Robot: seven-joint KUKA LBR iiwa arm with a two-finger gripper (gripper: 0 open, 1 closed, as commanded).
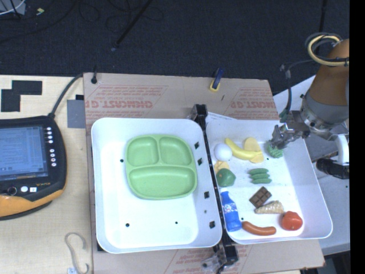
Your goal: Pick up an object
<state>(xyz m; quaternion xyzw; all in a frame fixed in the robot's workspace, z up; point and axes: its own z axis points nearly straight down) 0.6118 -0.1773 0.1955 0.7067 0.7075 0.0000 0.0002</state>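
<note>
My gripper (278, 143) hangs over the upper right part of the right bin (311, 178), reaching in from the right. A small green toy piece (276, 151) sits pinched at its tips, just right of a yellow fruit (253, 146). Lying in the same bin are a banana (238, 149), a white egg (222, 151), a green pepper (226, 177), a green pea pod (259, 174), a brown chocolate piece (260, 197), a beige cone (269, 208), a red tomato (291, 221), a sausage (259, 229) and a blue bottle (230, 210).
The left bin (108, 210) holds a green divided plate (161, 167). A black divider (210, 176) runs between the bins. A tablet-like pendant (28, 158) lies on the bench at the far left. The arm's orange band (331, 84) rises at the right edge.
</note>
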